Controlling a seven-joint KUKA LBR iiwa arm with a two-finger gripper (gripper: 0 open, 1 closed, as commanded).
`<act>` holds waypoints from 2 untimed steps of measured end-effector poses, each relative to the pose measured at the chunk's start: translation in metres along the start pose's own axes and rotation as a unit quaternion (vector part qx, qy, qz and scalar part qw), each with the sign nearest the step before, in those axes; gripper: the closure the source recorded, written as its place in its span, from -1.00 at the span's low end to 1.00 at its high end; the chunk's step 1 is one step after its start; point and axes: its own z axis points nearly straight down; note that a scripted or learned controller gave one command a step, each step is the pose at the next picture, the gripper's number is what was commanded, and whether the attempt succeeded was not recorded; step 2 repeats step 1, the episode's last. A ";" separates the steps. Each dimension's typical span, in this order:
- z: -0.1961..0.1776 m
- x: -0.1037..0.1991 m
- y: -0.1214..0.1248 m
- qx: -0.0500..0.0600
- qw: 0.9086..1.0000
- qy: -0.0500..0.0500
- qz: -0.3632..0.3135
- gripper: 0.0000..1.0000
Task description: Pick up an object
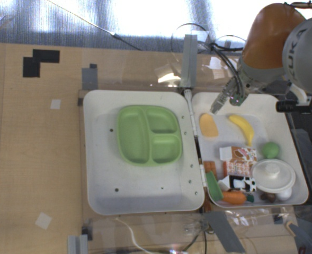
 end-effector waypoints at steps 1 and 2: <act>-0.132 -0.025 -0.051 -0.004 1.000 -0.009 -0.013 1.00; -0.132 -0.025 -0.051 -0.004 1.000 -0.009 -0.013 1.00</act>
